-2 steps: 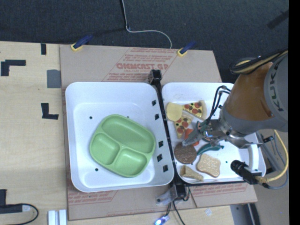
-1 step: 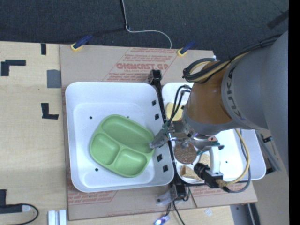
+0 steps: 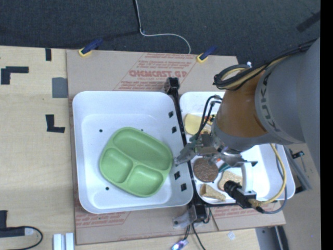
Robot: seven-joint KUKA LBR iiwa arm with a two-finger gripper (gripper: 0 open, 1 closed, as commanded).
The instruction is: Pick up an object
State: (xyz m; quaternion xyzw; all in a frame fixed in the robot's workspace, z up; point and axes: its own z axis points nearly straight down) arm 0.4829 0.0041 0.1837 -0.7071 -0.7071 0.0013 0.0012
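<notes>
Camera view — left bin (image 3: 88, 113) holds green tray (image 3: 136, 161).

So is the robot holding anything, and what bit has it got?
I can't tell. The end effector is low over the right bin, near a brown round object, but nothing shows between its fingers.

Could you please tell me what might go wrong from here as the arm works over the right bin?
1. The pincer hangs right by the divider between the bins, so a descent could strike the right bin's wall instead of an object.
2. The brown round object and the tan pieces lie close together, so a grasp may nudge a neighbour or catch two.
</notes>
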